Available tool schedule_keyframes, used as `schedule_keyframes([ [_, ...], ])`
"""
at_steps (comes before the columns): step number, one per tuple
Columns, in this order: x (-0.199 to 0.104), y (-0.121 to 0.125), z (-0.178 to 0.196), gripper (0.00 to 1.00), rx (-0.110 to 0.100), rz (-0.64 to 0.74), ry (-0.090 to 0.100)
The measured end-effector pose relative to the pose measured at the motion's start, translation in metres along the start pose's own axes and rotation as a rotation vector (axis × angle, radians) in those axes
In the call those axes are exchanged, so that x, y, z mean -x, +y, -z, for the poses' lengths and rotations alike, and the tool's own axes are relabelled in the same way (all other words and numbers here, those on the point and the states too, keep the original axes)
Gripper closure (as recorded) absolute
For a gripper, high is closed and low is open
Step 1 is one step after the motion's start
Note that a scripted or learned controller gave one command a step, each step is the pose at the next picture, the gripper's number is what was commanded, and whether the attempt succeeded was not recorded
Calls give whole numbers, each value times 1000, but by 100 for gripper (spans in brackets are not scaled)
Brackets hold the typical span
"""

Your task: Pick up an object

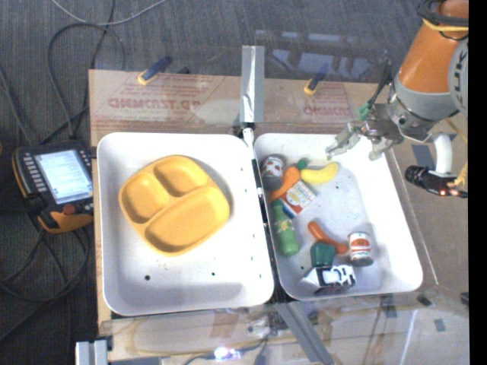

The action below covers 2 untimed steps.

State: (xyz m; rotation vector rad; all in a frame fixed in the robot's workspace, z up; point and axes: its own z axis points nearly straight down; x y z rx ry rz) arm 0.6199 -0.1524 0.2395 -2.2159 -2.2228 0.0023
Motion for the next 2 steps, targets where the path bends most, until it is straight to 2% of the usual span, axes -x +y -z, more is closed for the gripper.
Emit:
schedule_keyframes([
  [1, -1, 1, 8, 100, -2, 3, 2],
  [2, -1, 1, 8, 0, -2, 2, 1],
])
